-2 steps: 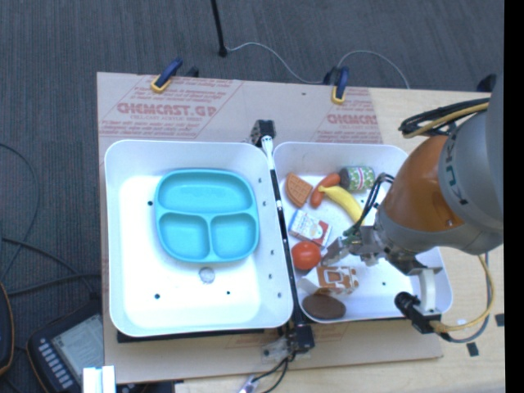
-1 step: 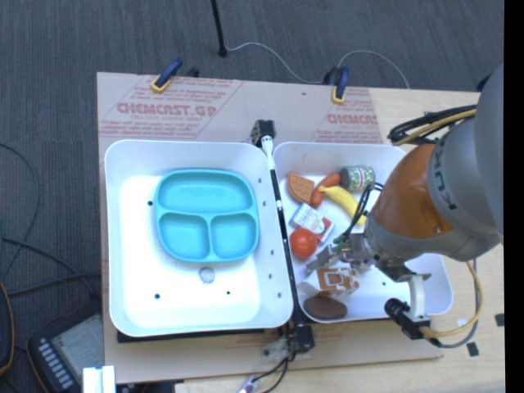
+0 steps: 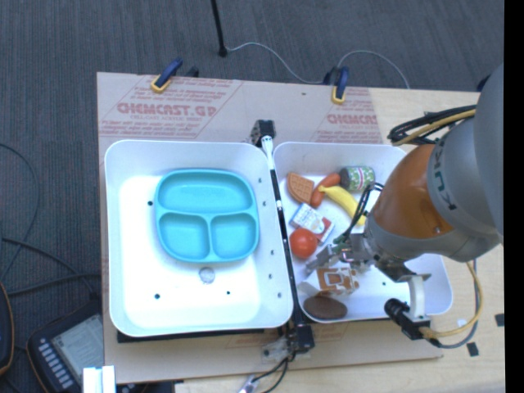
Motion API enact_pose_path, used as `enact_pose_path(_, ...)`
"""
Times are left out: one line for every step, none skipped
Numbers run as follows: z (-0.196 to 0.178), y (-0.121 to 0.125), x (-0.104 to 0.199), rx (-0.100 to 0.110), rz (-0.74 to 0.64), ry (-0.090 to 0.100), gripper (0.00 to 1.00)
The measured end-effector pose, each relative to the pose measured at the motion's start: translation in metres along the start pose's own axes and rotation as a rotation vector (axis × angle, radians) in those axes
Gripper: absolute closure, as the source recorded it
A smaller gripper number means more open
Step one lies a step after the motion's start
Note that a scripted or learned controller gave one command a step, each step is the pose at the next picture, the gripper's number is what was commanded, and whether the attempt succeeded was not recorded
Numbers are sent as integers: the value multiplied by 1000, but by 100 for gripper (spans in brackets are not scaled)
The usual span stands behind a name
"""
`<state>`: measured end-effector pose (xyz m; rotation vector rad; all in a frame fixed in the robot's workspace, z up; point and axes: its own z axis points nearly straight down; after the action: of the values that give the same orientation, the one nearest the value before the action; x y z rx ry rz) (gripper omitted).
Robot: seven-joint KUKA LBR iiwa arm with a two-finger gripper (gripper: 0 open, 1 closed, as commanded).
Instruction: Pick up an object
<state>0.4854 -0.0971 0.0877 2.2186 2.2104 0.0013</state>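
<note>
Plywood surface [image 3: 458, 334] on grey carpet, 2 white bins clamped side by side. Left bin [image 3: 131, 244] carries a blue divided plate [image 3: 207, 215] and not much else. Right bin [image 3: 426, 301] has all the clutter, and the arm reaches over it from the right.

Hand [image 3: 340, 256] sits low in the middle of the right bin, right in the pile. Can't tell whether it's open or closed; the wrist and orange band block the view, and nothing is visibly caught in it.

Candidates, all within that bin:
- tomato [image 3: 304, 242]: just to the hand's left, close beside it
- printed packet [image 3: 336, 280]: directly below the hand toward the near wall, nearly touching
- brown disc [image 3: 326, 306]: past the packet, against the near wall
- banana [image 3: 342, 199]: on the far side of the hand, long axis running diagonally from upper left to lower right
- white carton [image 3: 310, 219], green-lidded jar [image 3: 358, 176], cookie-like piece [image 3: 300, 188]: further toward the far-left corner

Judgement: packet or tomato are the nearest targets, so the next move needs only a small shift. Crowding is the risk; neighbours sit tight against each other.
</note>
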Motion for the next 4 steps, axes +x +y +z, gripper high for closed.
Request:
enact_pose_path(-11,2,0,-5,1,0,100)
enact_pose_path(-10,1,0,-3,0,0,0)
enact_pose_path(-20,1,0,-2,1,1,100)
enact_pose_path(-20,1,0,-1,1,1,0)
